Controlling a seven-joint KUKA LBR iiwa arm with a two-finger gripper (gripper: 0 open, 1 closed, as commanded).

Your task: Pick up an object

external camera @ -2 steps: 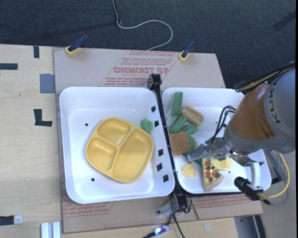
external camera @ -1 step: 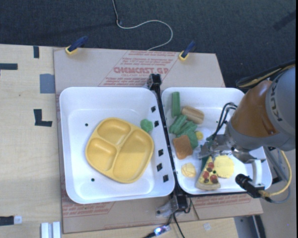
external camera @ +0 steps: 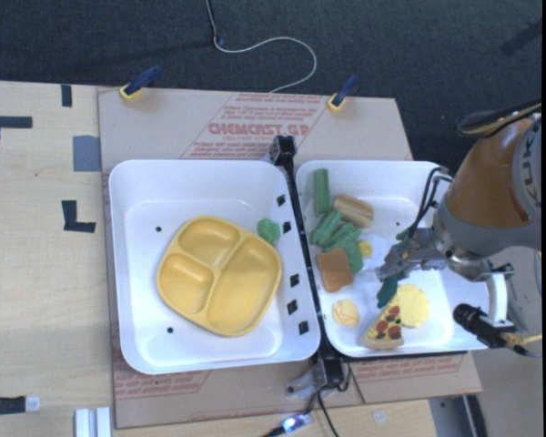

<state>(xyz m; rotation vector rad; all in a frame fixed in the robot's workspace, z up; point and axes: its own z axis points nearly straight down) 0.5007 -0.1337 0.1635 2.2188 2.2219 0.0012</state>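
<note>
My gripper [external camera: 399, 268] hangs low over the middle of the right bin [external camera: 393, 173], reaching in from the right. Just below it a small dark green piece [external camera: 386, 292] touches or nearly touches its tip; whether it is gripped is unclear. Around it lie toy foods: a pizza slice [external camera: 386, 328], a yellow round piece [external camera: 412, 304], a brown toast piece [external camera: 335, 269], a tan bun [external camera: 353, 210], a green leafy bunch [external camera: 336, 235], a long green stick [external camera: 321, 190] and a small yellow piece [external camera: 345, 312].
The left bin [external camera: 132, 244] holds a yellow divided plate [external camera: 218, 274] and a small green piece [external camera: 269, 230] by its right wall. A black divider [external camera: 296, 235] runs between the bins. Both stand on cardboard [external camera: 246, 126] held by clamps.
</note>
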